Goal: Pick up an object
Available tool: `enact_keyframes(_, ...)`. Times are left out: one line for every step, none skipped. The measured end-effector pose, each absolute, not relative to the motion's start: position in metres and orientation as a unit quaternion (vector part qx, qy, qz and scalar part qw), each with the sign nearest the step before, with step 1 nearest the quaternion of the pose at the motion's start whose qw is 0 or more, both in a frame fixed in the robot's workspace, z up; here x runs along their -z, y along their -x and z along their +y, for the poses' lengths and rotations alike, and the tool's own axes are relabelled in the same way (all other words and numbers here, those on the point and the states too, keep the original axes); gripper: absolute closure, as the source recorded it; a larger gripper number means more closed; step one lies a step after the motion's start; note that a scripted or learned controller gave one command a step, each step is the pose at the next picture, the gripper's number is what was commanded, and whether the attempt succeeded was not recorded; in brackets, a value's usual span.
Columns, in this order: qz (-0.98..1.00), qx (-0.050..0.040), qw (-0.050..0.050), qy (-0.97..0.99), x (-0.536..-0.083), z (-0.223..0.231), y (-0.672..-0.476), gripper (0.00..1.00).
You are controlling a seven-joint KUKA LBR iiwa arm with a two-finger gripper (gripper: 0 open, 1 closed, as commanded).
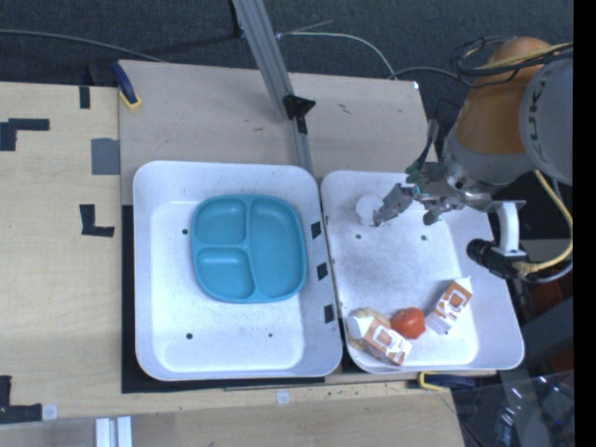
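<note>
The wooden table (pixel 214 110) carries two white bins side by side. The left bin (pixel 158 277) — well left of the fingers — holds a teal divided plate (pixel 249 248). The right bin (pixel 424 259) lies under the grey arm (pixel 507 119). The fingers (pixel 408 208) hang over its far end, spread apart with nothing between them. A pale round thing (pixel 369 207) sits just left of them, too washed out to name. Well below the fingers, along the near wall, lie the objects: an orange-and-white packet (pixel 380 335), a red tomato-like ball (pixel 408 323) touching it, and a small orange-and-white carton (pixel 451 304) just right.
</note>
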State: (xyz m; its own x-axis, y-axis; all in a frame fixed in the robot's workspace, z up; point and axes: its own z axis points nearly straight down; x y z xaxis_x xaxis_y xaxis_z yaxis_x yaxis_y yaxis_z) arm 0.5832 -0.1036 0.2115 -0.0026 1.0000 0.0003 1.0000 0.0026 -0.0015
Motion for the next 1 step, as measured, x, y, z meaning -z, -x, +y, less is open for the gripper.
enact_keyframes(-0.708,-0.0004,0.001,0.706,-0.2116,-0.1037,-0.5832,0.0)
